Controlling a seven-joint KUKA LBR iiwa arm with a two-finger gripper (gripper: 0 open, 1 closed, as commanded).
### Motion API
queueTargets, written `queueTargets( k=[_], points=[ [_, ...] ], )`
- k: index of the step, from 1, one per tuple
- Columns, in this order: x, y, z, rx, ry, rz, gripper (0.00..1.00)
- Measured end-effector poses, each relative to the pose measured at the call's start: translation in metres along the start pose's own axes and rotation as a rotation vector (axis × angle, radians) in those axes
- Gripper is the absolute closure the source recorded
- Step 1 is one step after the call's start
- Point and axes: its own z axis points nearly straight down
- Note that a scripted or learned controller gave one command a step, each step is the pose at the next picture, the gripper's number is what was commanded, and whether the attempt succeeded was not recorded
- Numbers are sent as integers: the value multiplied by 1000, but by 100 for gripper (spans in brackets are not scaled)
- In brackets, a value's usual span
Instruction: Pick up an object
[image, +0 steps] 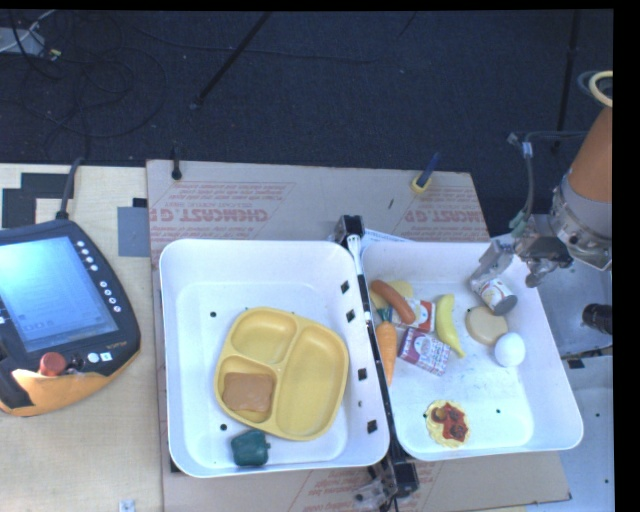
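Fingers (493, 262) of your gripper (515, 262): spread open, holding nothing, poised over the right bin (560, 400) rim, just above a small can (495, 294) beside the egg (509, 350).

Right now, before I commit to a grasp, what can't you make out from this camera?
- Gripper: too small and blurred to read its finger state, or whether it touches the can below it.
- Arm: cut off by the right edge.
- Red packet: print too small to read.
- Carrot: partly behind the bin wall.
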Motion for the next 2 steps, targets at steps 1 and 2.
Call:
queueTargets(
  k=[1,2],
  points=[
    [-8,25,123,2,1,0,0],
    [20,2,169,-8,-2,1,0]
  ],
)
